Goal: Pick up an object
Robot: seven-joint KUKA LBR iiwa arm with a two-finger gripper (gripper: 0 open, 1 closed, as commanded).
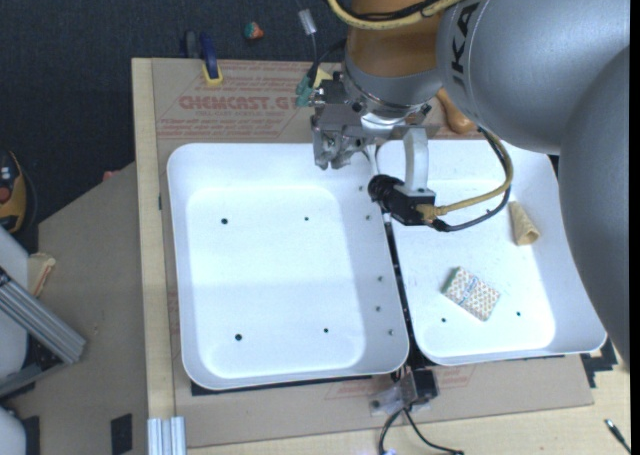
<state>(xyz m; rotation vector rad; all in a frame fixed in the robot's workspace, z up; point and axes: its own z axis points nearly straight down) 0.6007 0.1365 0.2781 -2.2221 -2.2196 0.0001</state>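
a grey arm (pixel 540 53) with an orange band (pixel 400 3) reaches in from the right, over two shallow white bins set side by side on a brown board (pixel 250 88). its gripper (pixel 337 155) hangs above the far edge of the left bin (pixel 200 243), close to the wall shared with the right bin (pixel 560 328). nothing sits between the fingers, but whether they are wide or narrow cannot be told from this angle. a small patterned packet (pixel 472 293) lies flat in the right bin, toward its near side. a tan cork-like piece (pixel 523 224) lies further back in the same bin, well apart from the packet. a black cable (pixel 440 213) loops over the right bin beside the wrist.
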